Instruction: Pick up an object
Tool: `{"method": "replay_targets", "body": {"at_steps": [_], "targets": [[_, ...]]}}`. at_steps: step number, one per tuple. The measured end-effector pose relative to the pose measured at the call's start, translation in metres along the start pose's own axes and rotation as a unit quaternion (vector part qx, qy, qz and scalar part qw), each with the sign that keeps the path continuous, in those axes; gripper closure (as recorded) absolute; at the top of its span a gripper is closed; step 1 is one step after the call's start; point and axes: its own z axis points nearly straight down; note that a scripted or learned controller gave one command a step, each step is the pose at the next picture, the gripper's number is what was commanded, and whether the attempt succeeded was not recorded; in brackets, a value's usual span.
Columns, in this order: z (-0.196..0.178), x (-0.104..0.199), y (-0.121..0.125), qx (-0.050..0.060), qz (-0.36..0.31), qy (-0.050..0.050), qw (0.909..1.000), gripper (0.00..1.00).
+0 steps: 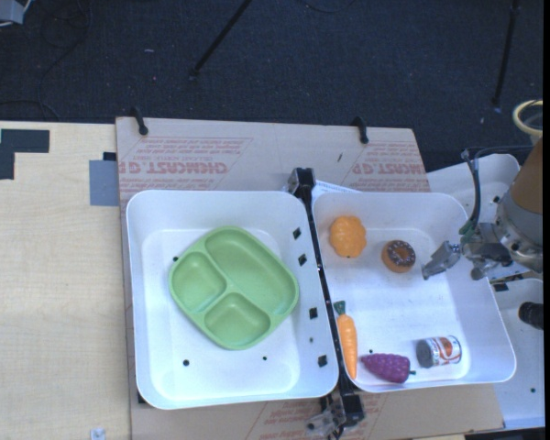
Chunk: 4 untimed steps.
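The right white bin (pixel 477 333) holds one orange fruit (pixel 348 236), chocolate doughnut (pixel 399 256), carrot (pixel 347 341), purple grapes (pixel 386 367) and tin can (pixel 439 351); left bin (pixel 156 236), one green divided plate (pixel 233 287). Gripper (pixel 458 259) empty; its state unclear. Cardboard (pixel 192 159) lettering unreadable.

Evenly and softly lit from above, with no hard highlights. Brightest on the two white bins (pixel 147 246), nearly washed out along the rims, faint grey shading inside the walls. Short, weak shadows under the green plate (pixel 234 287) and, left of the gripper (pixel 440 262), beneath the small toy foods. Dark and underexposed across the floor beyond the fingers, cables barely readable. Soft focus overall, low resolution, mild colour noise; gripper outline slightly smeared. Printed lettering on the cardboard (pixel 192 159) legible but fuzzy.
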Motion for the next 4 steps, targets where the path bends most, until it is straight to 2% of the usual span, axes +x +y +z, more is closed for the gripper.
{"method": "replay_targets", "body": {"at_steps": [1, 3, 4], "targets": [[-0.008, 0.0, 0.003, -0.007, -0.001, -0.002, 1.0, 0.0], [0.093, 0.001, -0.005, -0.004, -0.001, 0.0, 1.0, 0.0], [0.08, 0.0, -0.005, -0.005, -0.001, -0.001, 1.0, 1.0]]}}
